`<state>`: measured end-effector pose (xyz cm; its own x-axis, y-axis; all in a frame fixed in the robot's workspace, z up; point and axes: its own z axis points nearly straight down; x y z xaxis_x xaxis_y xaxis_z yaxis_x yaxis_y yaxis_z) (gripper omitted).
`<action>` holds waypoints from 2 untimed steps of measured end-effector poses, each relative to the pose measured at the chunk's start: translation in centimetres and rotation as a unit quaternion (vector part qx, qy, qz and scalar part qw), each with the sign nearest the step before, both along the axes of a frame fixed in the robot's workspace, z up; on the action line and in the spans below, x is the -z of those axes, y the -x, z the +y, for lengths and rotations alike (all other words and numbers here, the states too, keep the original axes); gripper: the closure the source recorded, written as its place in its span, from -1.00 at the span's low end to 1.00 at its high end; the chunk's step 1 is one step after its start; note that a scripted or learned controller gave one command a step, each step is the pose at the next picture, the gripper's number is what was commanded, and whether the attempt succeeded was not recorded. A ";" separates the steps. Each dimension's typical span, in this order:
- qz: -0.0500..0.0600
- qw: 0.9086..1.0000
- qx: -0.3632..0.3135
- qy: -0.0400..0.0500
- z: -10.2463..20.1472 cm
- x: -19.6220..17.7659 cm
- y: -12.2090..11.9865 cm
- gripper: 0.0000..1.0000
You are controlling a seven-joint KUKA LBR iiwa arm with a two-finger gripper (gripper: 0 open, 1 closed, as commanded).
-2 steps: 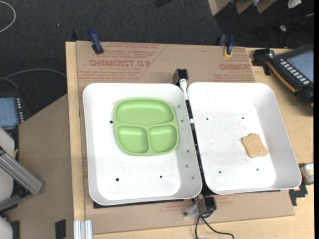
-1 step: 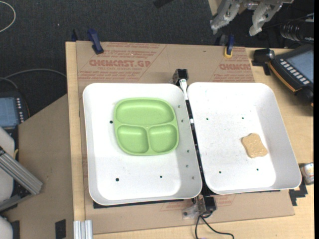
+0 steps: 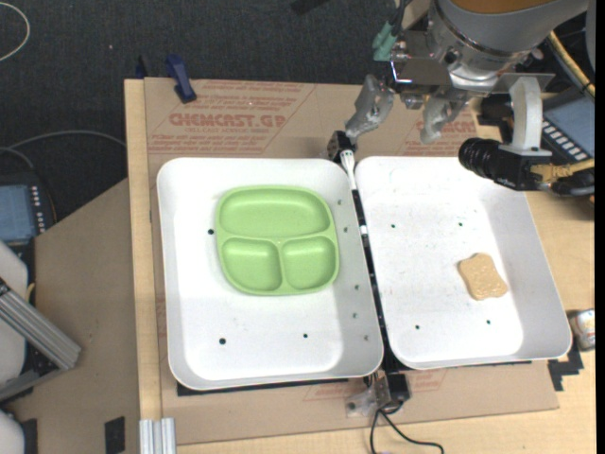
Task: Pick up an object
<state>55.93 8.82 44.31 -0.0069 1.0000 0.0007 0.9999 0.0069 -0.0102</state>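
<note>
Biscuit lying flat in right bin, risking slipping from spread, empty jaws hovering well apart above.

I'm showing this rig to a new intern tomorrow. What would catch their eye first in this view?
Most likely the green divided plate, which sits in the left white bin and is the brightest thing on the bench. Next, a small tan biscuit-like piece lies alone toward the right side of the right white bin. At the top, the grey arm with its orange band hangs above the far edge of the bins, its end effector holding nothing.
</note>
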 end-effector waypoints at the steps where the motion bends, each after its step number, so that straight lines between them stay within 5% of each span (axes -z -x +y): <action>1: -0.006 1.000 -0.001 -0.002 6.3 -3.1 5.7 -1.00; 2: 0.001 1.000 0.005 0.002 3.7 6.7 6.2 -1.00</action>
<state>49.72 12.55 37.57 0.0035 1.0000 -0.0037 0.9999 -0.0035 -0.0116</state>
